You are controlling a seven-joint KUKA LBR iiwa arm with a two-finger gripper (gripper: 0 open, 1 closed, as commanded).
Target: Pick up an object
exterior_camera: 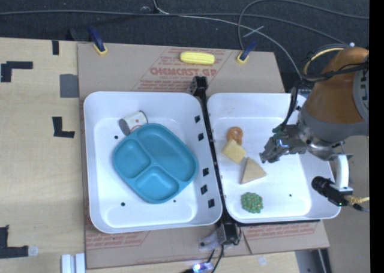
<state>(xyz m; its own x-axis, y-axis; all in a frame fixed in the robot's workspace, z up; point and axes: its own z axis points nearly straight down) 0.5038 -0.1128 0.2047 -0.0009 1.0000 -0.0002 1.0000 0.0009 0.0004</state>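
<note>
The right bin (282,110) holds a small brown ring-shaped piece (234,134), a yellow cheese-like block (235,152), a pale wedge (252,172) and a green bumpy ball (252,202). My gripper (271,152) hangs over the right bin, just right of the wedge and the yellow block, its dark fingers pointing left and down. Nothing shows between them. The grey wrist with its orange band (336,95) rises behind it to the right.
The left bin (99,164) holds a blue divided tray (155,162) and a small white cup (132,123) lying on its side. A yellow corn-like piece (197,57) lies on the cardboard behind the bins. Cables run across the dark back area.
</note>
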